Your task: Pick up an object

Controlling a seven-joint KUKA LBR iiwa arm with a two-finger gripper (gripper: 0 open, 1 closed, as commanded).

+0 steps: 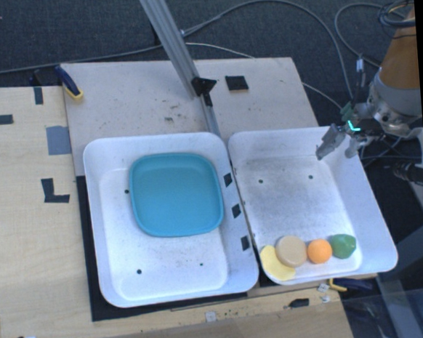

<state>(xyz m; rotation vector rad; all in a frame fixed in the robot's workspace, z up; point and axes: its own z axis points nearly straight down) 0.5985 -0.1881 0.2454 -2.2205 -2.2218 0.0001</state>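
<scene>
We see 2 white bins side by side on the bench: the left bin [105, 209] and the right bin [364, 211], their inner walls touching. A grey metal pole [176, 47] slants down from the top to a black clamp [203, 86] just above the seam between them. Black cables [272, 10] loop over the dark floor, and a blue-and-yellow tool [69, 82] lies at the board's upper left corner.

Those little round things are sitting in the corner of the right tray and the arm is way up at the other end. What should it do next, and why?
Probably swing the gripper down the right bin toward its near edge. It hangs over the far right corner, apart from everything, while the tan disc, orange ball and green object sit in a row there. The ball looks easiest to reach.
</scene>
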